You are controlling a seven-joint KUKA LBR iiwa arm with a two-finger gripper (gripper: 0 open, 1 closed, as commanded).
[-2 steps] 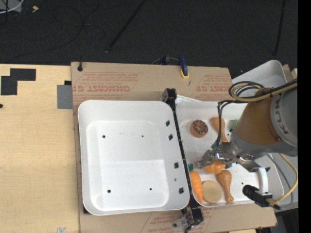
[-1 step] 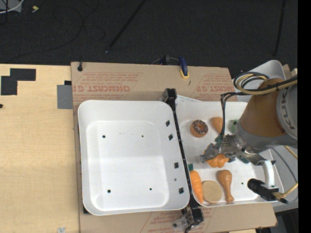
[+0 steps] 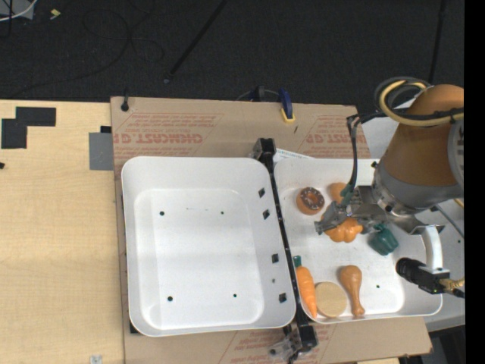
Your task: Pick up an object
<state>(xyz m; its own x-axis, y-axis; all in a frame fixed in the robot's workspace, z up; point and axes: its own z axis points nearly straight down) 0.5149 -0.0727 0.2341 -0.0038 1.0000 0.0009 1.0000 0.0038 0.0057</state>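
Observation:
The right white bin (image 3: 394, 305) holds several toy foods. My gripper (image 3: 339, 220) reaches in from the right and hovers low at the bin's middle, right over an orange lumpy fruit (image 3: 345, 233) that shows just beneath it. A chocolate donut (image 3: 311, 200) lies to the gripper's left, with a small orange piece (image 3: 336, 192) beside it. Just right of the fruit lies a teal object (image 3: 383, 240), partly under the wrist. Toward the front edge lie a drumstick (image 3: 351, 284), a round tan cookie (image 3: 330, 299) and a carrot (image 3: 305, 288).
The left white bin (image 3: 144, 203) stands beside the right one, the two meeting at a black clipped seam (image 3: 274, 226). Both rest on a cardboard sheet (image 3: 189, 131) on the wooden bench. The arm's orange band (image 3: 428, 123) looms over the right bin's far right.

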